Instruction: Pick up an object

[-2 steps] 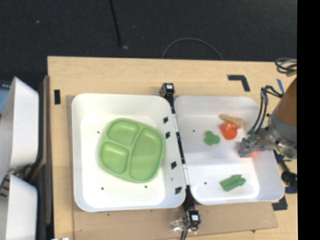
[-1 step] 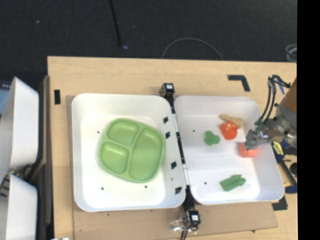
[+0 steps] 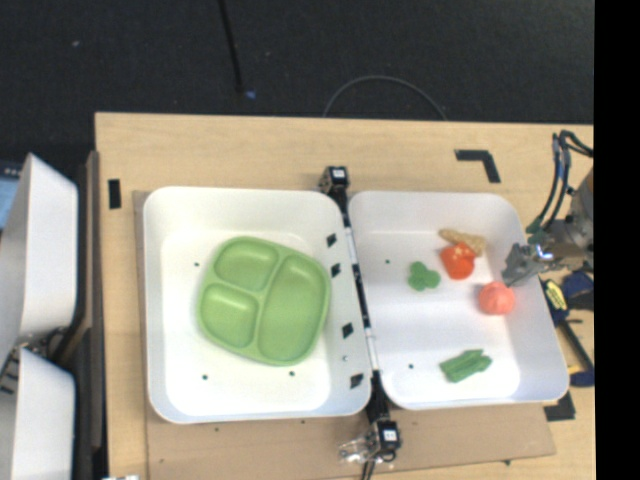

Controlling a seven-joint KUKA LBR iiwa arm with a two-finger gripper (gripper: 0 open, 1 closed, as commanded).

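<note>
A pale wooden desk (image 3: 250,148) on dark floor carries two white bins: the left bin (image 3: 170,388) holds a green divided plate (image 3: 265,300), the right bin (image 3: 400,218) the small pieces. From that bin's centre, a green floret (image 3: 424,277) sits near 12 o'clock, a red-orange tomato (image 3: 459,260) and tan piece (image 3: 462,237) at 1, a pink ball (image 3: 496,298) at 3, a green pod (image 3: 465,365) at 5. The gripper (image 3: 519,265) hangs at the bin's 3 o'clock rim just beside the ball — whether its fingers are spread or closed cannot be told.

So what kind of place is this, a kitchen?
More likely a robot test bench, not a kitchen: two shallow white bins on a wooden bench, small toy foods like a red plastic tomato, and the arm's end effector.
</note>
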